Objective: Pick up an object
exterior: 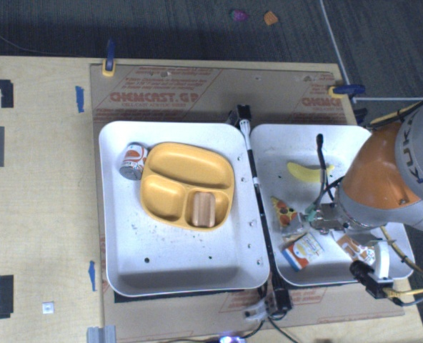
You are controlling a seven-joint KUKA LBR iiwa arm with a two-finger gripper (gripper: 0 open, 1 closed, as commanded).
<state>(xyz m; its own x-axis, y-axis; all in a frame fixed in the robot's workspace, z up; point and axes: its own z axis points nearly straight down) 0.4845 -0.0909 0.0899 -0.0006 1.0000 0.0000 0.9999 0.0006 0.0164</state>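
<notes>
My gripper (317, 217) hangs low in the right bin (269, 148), under the grey wrist and orange band (374, 179). It sits among small items: a colourful packet (284, 214) just to its left and a white and blue carton (303, 251) in front of it. A yellow banana (304, 171) lies behind it, toward the bin's far side. An orange and white packet (355, 249) lies to its right, partly under the arm. Nothing shows as held.
The left bin (168, 263) holds a yellow divided plate (185, 174) with a brown block (202, 209) in one compartment, and a small can (132, 161) at the far left corner. A black ridge (253, 191) separates the bins. A thin black cable (320, 148) rises near the banana.
</notes>
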